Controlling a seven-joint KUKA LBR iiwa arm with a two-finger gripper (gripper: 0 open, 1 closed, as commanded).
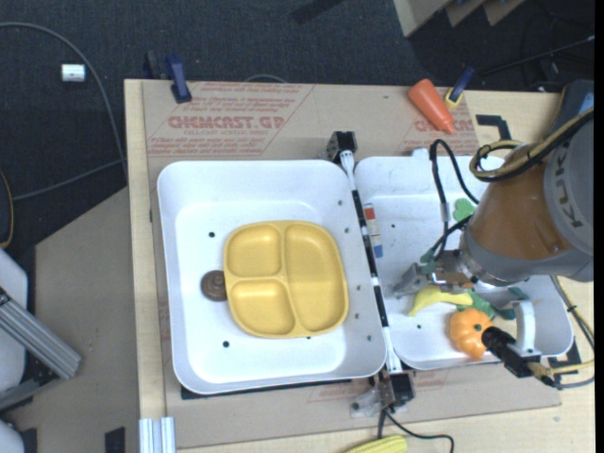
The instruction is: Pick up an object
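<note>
So the gripper point(422, 277) sits low in the right bin point(401, 192), right over a yellow banana-shaped toy point(429, 299); can't tell how the fingers stand. A small orange pumpkin-like piece point(469, 331) lies just beside it. The left bin point(184, 253) has a yellow divided plate point(285, 278).

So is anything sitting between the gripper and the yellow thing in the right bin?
Nothing visible. The gripper is low in the right bin, with the yellow object right beside it and no other item in the gap. The orange object lies further toward the bin's near corner, off that line.
</note>
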